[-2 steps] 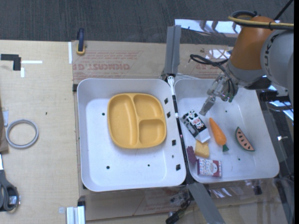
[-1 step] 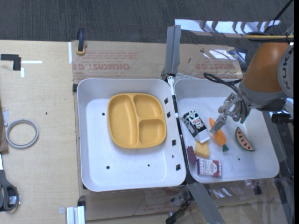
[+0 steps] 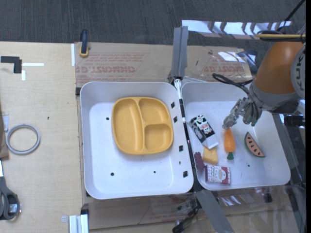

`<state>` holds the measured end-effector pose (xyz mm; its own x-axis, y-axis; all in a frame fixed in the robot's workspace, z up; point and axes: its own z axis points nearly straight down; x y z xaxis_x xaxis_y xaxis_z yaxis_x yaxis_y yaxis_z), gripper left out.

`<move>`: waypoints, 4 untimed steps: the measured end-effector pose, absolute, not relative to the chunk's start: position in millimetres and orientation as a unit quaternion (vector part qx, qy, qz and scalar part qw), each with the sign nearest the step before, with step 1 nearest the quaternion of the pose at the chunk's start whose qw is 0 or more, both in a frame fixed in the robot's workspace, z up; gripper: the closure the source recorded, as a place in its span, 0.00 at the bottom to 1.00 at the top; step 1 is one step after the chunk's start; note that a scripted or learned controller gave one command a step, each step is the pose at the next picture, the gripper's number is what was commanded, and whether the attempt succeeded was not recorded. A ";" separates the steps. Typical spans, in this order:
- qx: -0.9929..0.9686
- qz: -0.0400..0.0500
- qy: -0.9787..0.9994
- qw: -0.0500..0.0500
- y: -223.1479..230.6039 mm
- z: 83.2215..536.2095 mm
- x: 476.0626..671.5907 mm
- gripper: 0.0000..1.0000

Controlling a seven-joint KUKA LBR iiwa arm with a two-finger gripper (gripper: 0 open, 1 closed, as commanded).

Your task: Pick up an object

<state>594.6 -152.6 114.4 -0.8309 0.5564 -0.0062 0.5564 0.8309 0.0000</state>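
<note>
My gripper (image 3: pixel 239 119) hangs over the right bin (image 3: pixel 272 178), just above and right of an orange toy carrot (image 3: pixel 229 142) lying on the bin floor. Nothing shows between its fingers. A watermelon slice (image 3: pixel 254 145) lies to the right of the carrot. A black-and-white milk carton (image 3: pixel 203 130) lies to the left, with a yellow cheese wedge (image 3: pixel 210 155) and a red box (image 3: pixel 217 174) below it. A dark purple item (image 3: pixel 198 160) rests against the bin's left wall.
The left bin (image 3: pixel 97 178) holds a yellow divided plate (image 3: pixel 142 125). On the wooden bench at left lie a grey ring (image 3: pixel 22 139) and scissors (image 3: pixel 8 203). A grey divider post (image 3: pixel 179 52) stands between the bins at the back.
</note>
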 end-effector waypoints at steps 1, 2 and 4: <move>0.377 0.000 0.926 0.002 -200.5 92.3 647.7 1.00; 0.377 0.000 0.926 0.002 -199.9 92.3 647.9 0.00; 0.421 0.000 0.907 0.000 -169.5 92.2 591.9 0.00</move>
